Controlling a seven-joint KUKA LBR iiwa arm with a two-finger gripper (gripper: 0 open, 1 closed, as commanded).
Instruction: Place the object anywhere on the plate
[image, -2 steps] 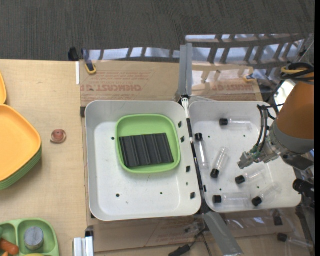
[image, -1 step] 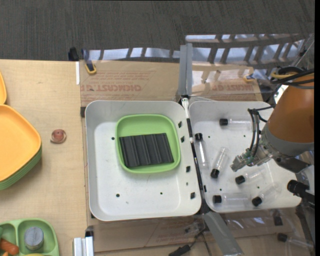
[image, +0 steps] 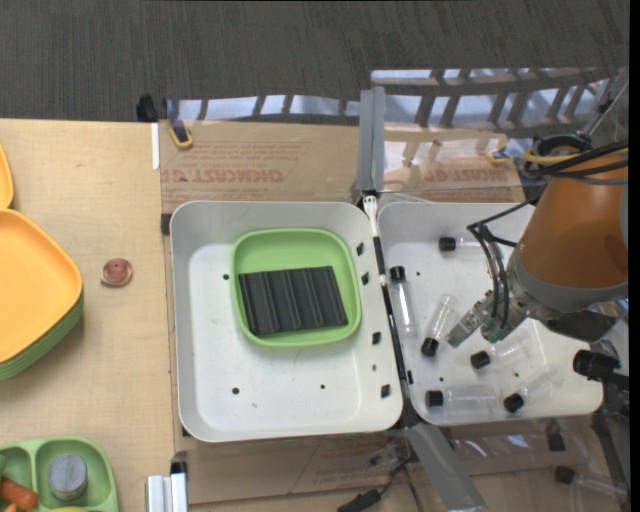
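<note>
Camera view: dark ridged block (image: 293, 300) lies lengthwise across green plate (image: 252, 257)

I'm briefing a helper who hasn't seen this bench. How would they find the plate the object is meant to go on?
Start at the two white bins side by side and take the left bin. The green plate lies in its upper half, a rounded square with a raised rim. It is the one plate inside a bin, with a dark ribbed mat on it; the orange plates sit outside on the wooden bench.

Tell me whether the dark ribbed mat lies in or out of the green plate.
In: the dark ribbed mat lies flat inside the green plate.
</note>
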